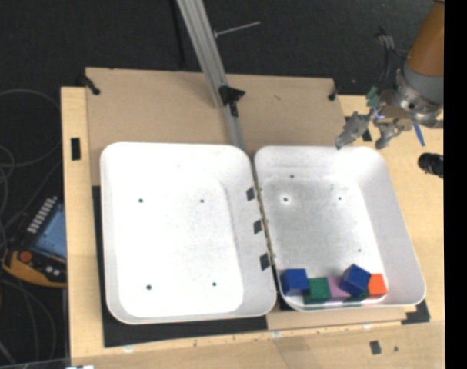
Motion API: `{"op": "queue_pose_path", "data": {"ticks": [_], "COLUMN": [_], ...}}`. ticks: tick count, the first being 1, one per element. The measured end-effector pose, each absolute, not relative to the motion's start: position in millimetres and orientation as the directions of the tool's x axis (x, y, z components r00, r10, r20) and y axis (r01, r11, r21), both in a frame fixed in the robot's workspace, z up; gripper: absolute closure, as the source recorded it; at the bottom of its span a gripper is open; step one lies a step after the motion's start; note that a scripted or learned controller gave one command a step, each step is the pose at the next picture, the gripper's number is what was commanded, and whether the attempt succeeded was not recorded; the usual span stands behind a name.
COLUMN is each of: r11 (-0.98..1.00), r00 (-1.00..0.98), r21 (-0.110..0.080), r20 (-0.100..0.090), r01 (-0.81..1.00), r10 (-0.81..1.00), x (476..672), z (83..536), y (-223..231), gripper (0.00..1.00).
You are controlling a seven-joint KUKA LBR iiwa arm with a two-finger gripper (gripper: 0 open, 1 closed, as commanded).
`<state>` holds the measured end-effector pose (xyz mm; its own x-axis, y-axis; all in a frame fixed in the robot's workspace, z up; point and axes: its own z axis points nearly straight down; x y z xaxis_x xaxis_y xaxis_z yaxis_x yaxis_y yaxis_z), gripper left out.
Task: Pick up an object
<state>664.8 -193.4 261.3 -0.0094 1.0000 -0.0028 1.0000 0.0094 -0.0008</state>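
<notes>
Dark floor with loose cables surrounds a tan counter carrying two white bins; the left bin has nothing you'd pick, the right bin has all the blocks bunched along its near wall. You've got a blue block, a green block, a pale purple piece, a second blue block tilted on top of its neighbours, and an orange block at the right end. They look like small hard cubes, so judge them light, stiff, not fragile, a bit slick on flat faces. Take one across two opposite flat sides. Left blue block looks like your easiest bet: its left side is free, though green sits touching or nearly touching on the right. Tilted blue one may slip or roll. The gripper hangs over the far right corner of the right bin, by the rim, jaws spread apart with nothing between them. Blocks lie well apart from the jaws, at the opposite, near end of that bin, so you'd need to travel along the bin and come down close to the wall.
</notes>
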Motion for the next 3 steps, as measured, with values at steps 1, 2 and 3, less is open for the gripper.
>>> {"op": "queue_pose_path", "data": {"ticks": [1,2,3], "r11": [0.01,-0.004,-0.003], "r00": [-0.01,0.004,0.003], "r21": [0.006,-0.007,0.005], "r20": [0.001,-0.002,-0.002], "r01": [1.0,1.0,1.0], "r10": [1.0,1.0,1.0], "x": [641.0,627.8,630.6], "z": [316.4,231.7,248.4], "y": [-94.5,-141.2,-140.0], "gripper": [0.0,0.0,1.0]}}
